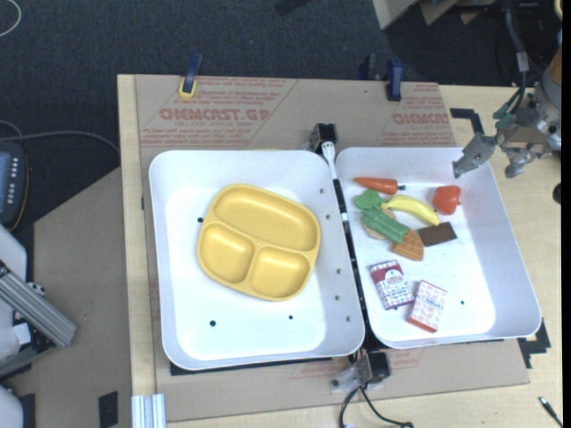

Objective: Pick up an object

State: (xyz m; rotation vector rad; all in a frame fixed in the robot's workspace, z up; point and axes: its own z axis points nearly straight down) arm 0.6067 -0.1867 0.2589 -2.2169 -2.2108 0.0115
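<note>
The tool (pixel 490 160) hangs above the upper right corner of the right bin (pixel 508 239), its two fingers spread apart with nothing between them, so the step in hand is judged to be the approach before a grasp. The candidates lie clustered in the upper middle of that bin: a carrot (pixel 376 185), a banana (pixel 411 208), a red pepper (pixel 448 198), a green vegetable (pixel 380 218) touching the banana, a brown block (pixel 436 234) and a waffle-like orange piece (pixel 409 245). Two small red-and-white packets (pixel 392 285) (pixel 428 305) lie nearer the front, a little apart from the rest. The red pepper is nearest the tool and stands fairly free on its right side, so it looks the easiest pick: come straight down, fingers straddling it, clear of the banana. The crowded green piece risks a double catch or a slip. The left bin (pixel 174 266) holds a yellow divided tray (pixel 259 241).
</note>
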